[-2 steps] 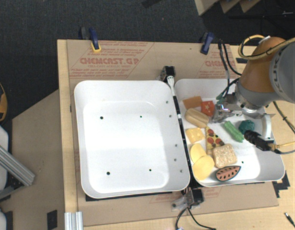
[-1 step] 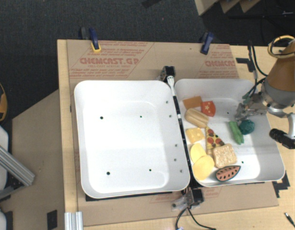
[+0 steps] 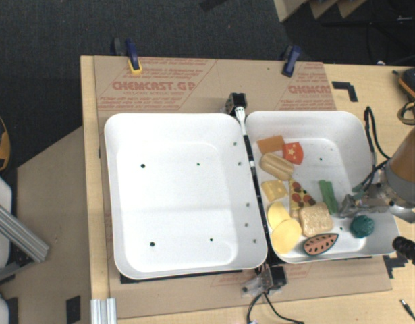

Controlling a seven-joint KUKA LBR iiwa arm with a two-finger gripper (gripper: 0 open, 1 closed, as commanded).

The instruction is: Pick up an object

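I've got the gripper (image 3: 357, 206) low in the right bin (image 3: 342, 123), fingers spread open beside the green ball (image 3: 362, 226), nothing held yet, lining up a grab.

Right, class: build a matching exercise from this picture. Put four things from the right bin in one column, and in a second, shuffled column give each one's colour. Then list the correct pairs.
Things:
1. Ball
2. Stick
3. Watermelon slice
4. Square block

Colours:
A. Orange
B. Red with dark seeds
C. Teal
D. Green

Pairs: 1-C, 2-D, 3-B, 4-A.

The ball lies just below the hand, near the bin's right wall; the watermelon slice lies by the bin's front edge; the square block sits at the far end of the pile.
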